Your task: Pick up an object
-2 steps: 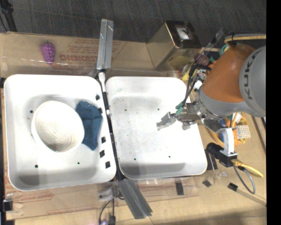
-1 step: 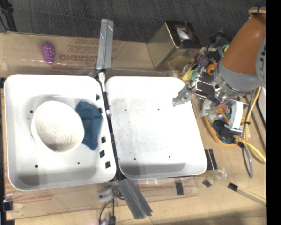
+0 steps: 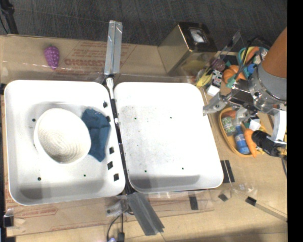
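In the left bin (image 3: 20, 185) lie a white woven dome-shaped hat or bowl (image 3: 62, 134) and a crumpled blue cloth (image 3: 97, 132) touching its right side. My gripper (image 3: 241, 104) hangs at the right, just outside the right bin's (image 3: 161, 180) right rim, above a yellow basket. I see nothing held between its parts.
A yellow basket of small colourful toys (image 3: 240, 135) sits right of the right bin, under the arm. More toys (image 3: 232, 69) pile behind it. A brown box (image 3: 189, 47) stands at the back. A purple object (image 3: 52, 56) lies on the cardboard at the far left.
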{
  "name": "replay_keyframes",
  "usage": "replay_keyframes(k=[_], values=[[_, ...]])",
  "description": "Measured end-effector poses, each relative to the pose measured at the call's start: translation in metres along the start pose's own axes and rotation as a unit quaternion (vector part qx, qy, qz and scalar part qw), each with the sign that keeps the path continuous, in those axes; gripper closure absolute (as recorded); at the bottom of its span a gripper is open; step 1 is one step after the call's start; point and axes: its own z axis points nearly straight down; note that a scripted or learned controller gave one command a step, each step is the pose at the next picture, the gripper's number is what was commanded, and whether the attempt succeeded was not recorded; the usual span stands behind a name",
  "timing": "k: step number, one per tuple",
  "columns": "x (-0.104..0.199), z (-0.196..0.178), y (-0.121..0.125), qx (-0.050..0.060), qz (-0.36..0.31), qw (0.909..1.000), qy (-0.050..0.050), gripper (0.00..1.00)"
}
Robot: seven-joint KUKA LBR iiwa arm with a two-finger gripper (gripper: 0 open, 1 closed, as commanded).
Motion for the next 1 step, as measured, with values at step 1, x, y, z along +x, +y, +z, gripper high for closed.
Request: replay_keyframes(k=[1], values=[[0.0295, -0.0603, 0.0561, 0.001, 0.092, 0.9958, 0.000, 0.00]])
